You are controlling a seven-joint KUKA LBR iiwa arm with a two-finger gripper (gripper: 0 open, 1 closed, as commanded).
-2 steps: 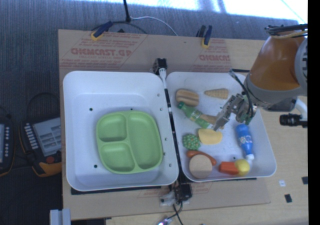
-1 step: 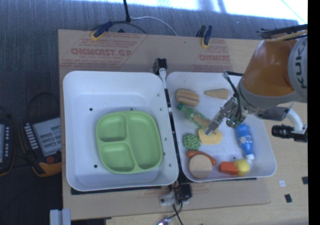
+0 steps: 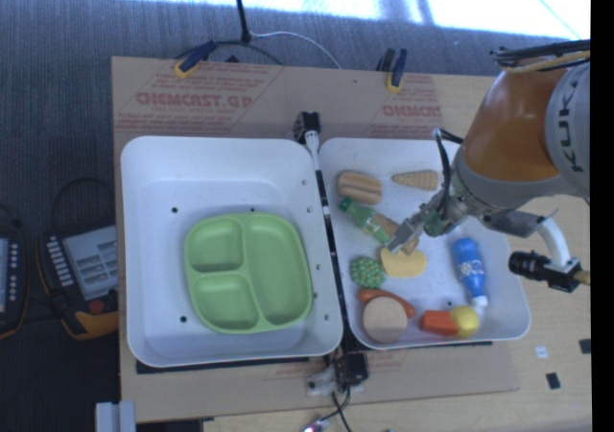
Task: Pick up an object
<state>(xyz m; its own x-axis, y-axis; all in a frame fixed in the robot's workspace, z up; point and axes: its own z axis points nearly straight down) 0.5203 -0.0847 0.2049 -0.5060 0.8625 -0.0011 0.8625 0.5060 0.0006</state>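
- The end effector (image 3: 407, 239) hung low over the right bin (image 3: 514, 323), its fingers set a little apart around the upper edge of a pale yellow piece (image 3: 405, 264); nothing sat plainly clamped between them, so I judged it not yet holding anything.
- That yellow piece lay directly under and just below the fingertips, making it the likeliest thing to pick.
- Just up and to the left of the end effector lay a green bottle (image 3: 366, 217), close enough that one finger looked to be beside or touching it; which, I could not tell.
- Further up-left sat a hot-dog bun (image 3: 359, 187), and up and to the right a cone-shaped piece (image 3: 416, 179).
- Down-left of the fingertips was a green dotted ball (image 3: 366, 272), touching or nearly touching the yellow piece.
- A blue bottle (image 3: 468, 268) lay to the right, well clear.
- To do the step well, the fingers should have straddled the yellow piece alone, kept off the green bottle, gone fully down before closing, then lifted straight up.
- The risk, as I judged it, was a flat piece slipping out or the bottle being nudged.
- The left bin (image 3: 144, 228), far to the left, held a green divided plate (image 3: 248, 272).
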